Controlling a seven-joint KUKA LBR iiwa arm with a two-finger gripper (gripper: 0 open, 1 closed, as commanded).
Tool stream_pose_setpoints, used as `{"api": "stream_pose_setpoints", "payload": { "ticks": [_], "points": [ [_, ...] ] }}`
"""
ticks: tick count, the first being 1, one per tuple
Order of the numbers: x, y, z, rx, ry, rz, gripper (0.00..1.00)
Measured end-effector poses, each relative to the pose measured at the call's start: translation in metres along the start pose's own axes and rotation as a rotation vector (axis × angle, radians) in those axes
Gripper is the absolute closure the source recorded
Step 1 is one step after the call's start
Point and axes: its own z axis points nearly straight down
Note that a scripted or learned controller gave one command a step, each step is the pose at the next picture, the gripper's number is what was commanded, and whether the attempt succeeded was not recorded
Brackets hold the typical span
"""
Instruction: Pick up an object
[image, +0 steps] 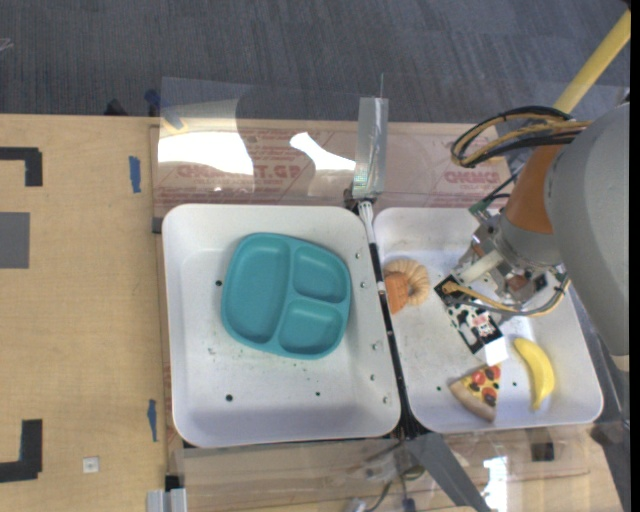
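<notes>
Two shallow white bins sit side by side on a brown bench (80, 300). A teal divided plate (285, 295) lies in the middle of the left bin (190, 400). In the right bin (430, 400), a small tan pumpkin (405, 285) stands by the left wall, a toy pizza slice (478, 388) lies at the near edge, and a banana (538, 368) lies just right of it. The grey arm (600, 220) reaches in from the right, and its gripper (495, 275) hangs low over the far middle of that bin, right of the pumpkin. Whether the claw is spread or closed cannot be told, and nothing is seen held in it.
</notes>
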Motion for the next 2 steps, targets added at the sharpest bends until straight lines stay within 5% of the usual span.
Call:
{"api": "stream_pose_setpoints", "payload": {
  "ticks": [1,2],
  "points": [
    [-0.051,-0.053,-0.001,0.0,-0.001,0.239,0.0],
    [-0.009,-0.037,0.0,-0.001,-0.003,0.272,0.0]
  ]
}}
